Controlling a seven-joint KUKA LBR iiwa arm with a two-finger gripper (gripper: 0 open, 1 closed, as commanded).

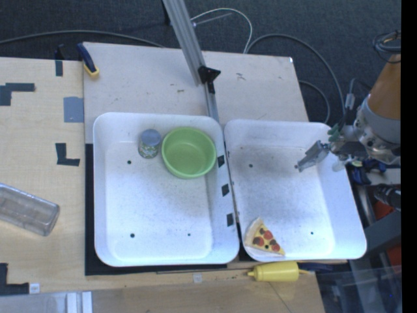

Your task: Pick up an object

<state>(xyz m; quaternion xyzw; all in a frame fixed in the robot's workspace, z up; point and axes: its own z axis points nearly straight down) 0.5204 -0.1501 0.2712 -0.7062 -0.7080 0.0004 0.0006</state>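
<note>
A green bowl sits at the back of the left bin, with a small grey-topped can touching its left side. A toy pizza slice lies in the front left corner of the right bin. My gripper hangs over the back right part of the right bin, pointing left, far from every object. Nothing shows in its grasp.
A yellow mustard bottle lies on the bench just in front of the right bin. A clear plastic cup lies far left. A slanted metal pole comes down to the divide between the bins. A blue and yellow clamp sits back left.
</note>
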